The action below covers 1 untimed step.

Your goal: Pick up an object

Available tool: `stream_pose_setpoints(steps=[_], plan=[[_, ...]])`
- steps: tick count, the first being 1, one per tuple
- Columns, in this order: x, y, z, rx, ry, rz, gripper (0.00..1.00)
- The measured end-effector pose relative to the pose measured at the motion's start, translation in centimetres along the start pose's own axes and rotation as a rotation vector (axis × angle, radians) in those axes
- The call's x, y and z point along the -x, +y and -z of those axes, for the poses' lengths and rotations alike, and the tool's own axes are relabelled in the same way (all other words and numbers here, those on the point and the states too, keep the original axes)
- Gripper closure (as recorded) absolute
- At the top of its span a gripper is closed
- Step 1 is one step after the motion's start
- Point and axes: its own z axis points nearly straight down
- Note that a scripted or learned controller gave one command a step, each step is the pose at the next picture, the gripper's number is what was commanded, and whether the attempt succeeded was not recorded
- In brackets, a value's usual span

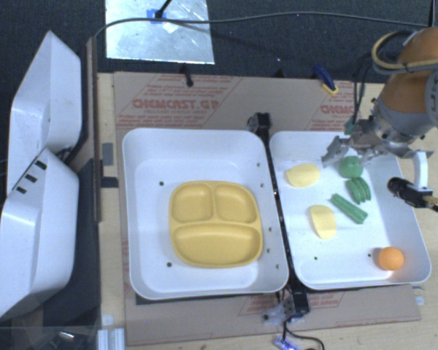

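The grey arm with its orange band is reaching in from the right, and its two-finger gripper (pixel 354 150) is hanging over the far part of the right shallow white bin (pixel 405 217). Whether it is spread or pressed together cannot be told from this angle.

Just under the gripper a small rounded green plastic piece (pixel 350 168) is lying on the bin floor; whether the tool is touching it is unclear. Near it, a darker green ridged piece (pixel 360 188) and a long green pod-shaped piece (pixel 349 208) are resting side by side toward the bin's middle. A pale yellow rounded slab (pixel 302 175) is sitting to the left of the gripper, near the bin's inner wall, and a second pale yellow wedge-shaped piece (pixel 323 222) is lying closer to the camera. A small orange ball (pixel 390 258) is sitting in the near right corner.

In the left shallow white bin (pixel 146 217) a yellow three-compartment plastic tray (pixel 216 223) is lying flat.
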Motion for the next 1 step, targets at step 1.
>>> stream_pose_setpoints(steps=[1], plan=[[-0.90,0.00,-4.65,-0.001,0.000,0.000,0.00]])
